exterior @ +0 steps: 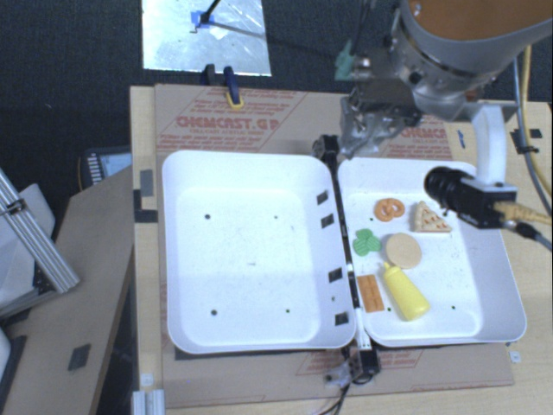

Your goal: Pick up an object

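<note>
Cardboard sheet (226, 121) printed "CHEMCAST", white bins (251, 171)

a thick grey arm (458, 50) with a broad orange band (471, 3), a metallic hand (367, 132) below, and thin cables (531, 76) trailing alongside.

Right bin: pretzel (389, 208), pizza wedge (429, 219), green leaf (366, 242), tan disc (403, 251), yellow bottle (405, 291), orange strip (371, 293).

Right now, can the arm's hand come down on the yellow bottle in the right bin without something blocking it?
Probably yes. The yellow bottle lies flat in the right bin with nothing on top of it. The hand hangs above the bin's far edge. The round tan piece touches the bottle's top, so a grasp lower down seems safer.
</note>
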Controlling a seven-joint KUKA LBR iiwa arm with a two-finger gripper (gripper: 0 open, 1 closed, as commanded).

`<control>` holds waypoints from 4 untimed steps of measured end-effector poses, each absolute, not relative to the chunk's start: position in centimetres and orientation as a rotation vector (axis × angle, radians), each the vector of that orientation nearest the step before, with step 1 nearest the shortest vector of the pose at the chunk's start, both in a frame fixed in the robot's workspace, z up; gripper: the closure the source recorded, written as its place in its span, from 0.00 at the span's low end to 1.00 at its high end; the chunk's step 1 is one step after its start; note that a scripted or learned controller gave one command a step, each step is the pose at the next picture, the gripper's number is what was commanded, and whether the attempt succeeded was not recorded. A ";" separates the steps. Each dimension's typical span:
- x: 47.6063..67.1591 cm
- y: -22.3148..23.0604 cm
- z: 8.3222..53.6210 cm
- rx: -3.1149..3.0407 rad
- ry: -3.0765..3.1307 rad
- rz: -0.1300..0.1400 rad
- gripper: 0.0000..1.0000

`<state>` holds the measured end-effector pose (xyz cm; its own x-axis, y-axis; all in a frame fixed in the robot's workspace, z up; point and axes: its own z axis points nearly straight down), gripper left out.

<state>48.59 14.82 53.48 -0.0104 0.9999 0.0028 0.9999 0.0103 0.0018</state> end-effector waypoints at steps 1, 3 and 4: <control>48.6 20.1 53.3 -2.210 -2.231 -0.005 1.00; 48.5 23.4 31.3 -2.216 -2.219 0.024 1.00; 48.4 23.3 17.9 -2.217 -2.218 0.021 1.00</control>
<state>48.38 23.31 17.85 -0.0003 1.0000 -0.0059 0.9999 0.0002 -0.0134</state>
